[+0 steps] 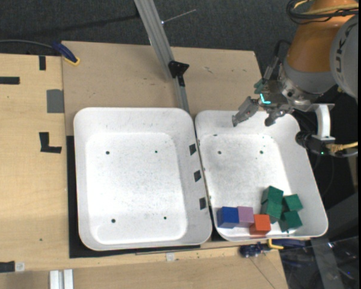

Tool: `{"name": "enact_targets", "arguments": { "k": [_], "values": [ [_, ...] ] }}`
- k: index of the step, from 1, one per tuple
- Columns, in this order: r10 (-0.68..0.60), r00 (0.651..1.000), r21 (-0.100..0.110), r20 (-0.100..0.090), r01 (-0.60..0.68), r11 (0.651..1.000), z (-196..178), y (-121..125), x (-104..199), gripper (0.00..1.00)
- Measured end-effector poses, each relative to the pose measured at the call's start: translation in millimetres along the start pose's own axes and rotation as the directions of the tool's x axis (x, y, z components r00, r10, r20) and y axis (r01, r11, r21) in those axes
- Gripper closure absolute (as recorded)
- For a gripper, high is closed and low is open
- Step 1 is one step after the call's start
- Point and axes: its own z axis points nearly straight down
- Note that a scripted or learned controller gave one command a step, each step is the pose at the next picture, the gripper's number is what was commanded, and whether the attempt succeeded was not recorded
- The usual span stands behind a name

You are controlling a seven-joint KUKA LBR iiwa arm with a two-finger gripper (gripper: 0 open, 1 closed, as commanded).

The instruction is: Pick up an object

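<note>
Camera view, arm (316,47) reaching from right, jaws spread, nothing held, over right bin's (307,161) far edge.

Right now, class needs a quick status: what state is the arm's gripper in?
Gripper: open, fingers spread and nothing between them, above the far edge of the right bin; the blocks lie at its near end.

I see even, soft overhead light; the white bins (135,116) glare slightly, everything around them is dimmer, mildly grainy, shadows faint.
</note>
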Motion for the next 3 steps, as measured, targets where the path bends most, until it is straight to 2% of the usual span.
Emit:
{"name": "enact_targets", "arguments": {
  "k": [1,2,3],
  "values": [
    [-0.001,1.000,-0.004,0.001,0.001,1.000,-2,1,0,0.00],
    [0.000,1.000,0.003,0.001,0.000,1.000,59,0,8,0.00],
    [0.000,1.000,0.002,0.002,0.000,1.000,104,0,7,0.00]
  ]
}}
